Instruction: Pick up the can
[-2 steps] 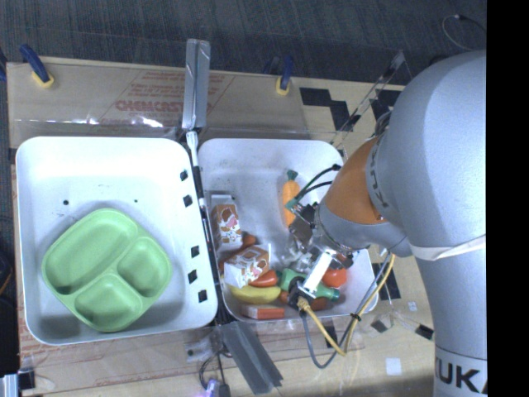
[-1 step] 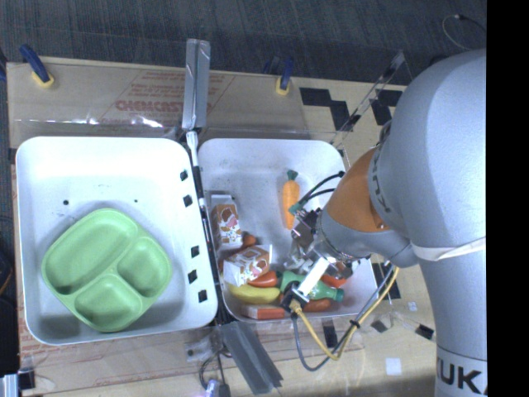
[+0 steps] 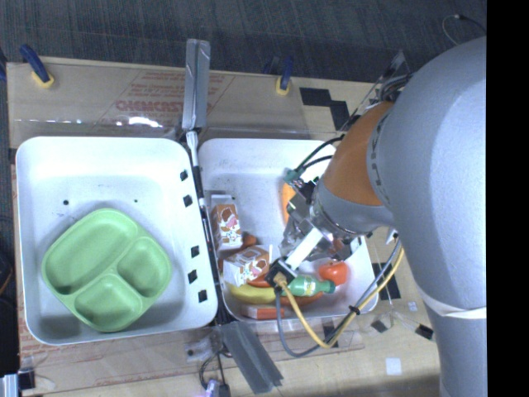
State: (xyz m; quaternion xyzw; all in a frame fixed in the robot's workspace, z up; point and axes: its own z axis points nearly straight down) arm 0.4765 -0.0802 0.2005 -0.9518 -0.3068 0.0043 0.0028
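1. Camera view: tool (image 3: 299, 236) low over the right bin (image 3: 248, 151), above banana (image 3: 252, 292) and tomato (image 3: 334, 272); its state cannot be told.
2. Which item there is the can, I cannot tell.

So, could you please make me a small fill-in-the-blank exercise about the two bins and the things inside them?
1. The green divided plate lies in the bin on the view's ___ side.
2. This plate has ___ compartments.
3. The tomato beside the green bottle in the right bin is ___.
4. The arm reaches into the bin that holds the yellow ___.

Missing words: left; three; red; banana.
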